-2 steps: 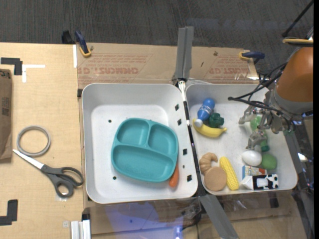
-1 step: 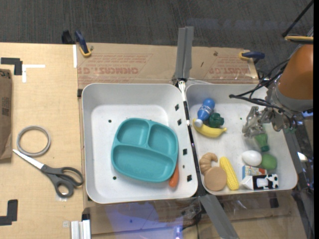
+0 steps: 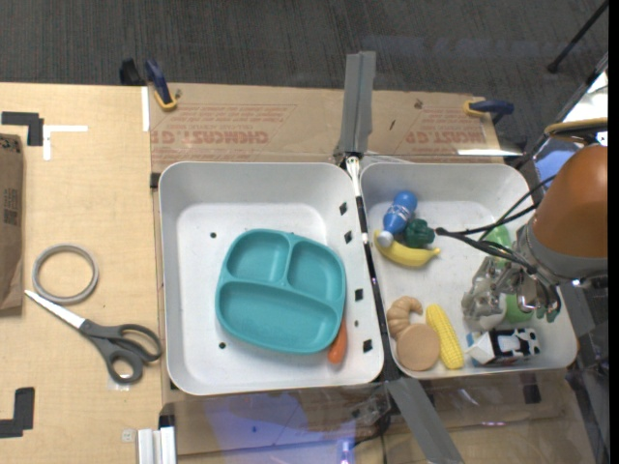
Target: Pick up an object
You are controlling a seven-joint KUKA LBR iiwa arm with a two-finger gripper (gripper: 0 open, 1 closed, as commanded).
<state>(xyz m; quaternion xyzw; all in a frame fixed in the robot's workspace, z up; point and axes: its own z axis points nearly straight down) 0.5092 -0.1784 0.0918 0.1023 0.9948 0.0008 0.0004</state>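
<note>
On the counter, two white bins sit side by side. Filling much of the left bin is a teal divided plate, with an orange carrot touching its near right corner. Reaching over the right bin from the right, the arm sets its jaws low by a green object; whether they are apart or together I cannot tell. Toys lie in this bin: a banana touching a dark green piece and a blue bottle at the far left, then a round cookie, a croissant, a corn cob and a black-and-white toy nearer. Left of the bins lie scissors and a tape roll.
</note>
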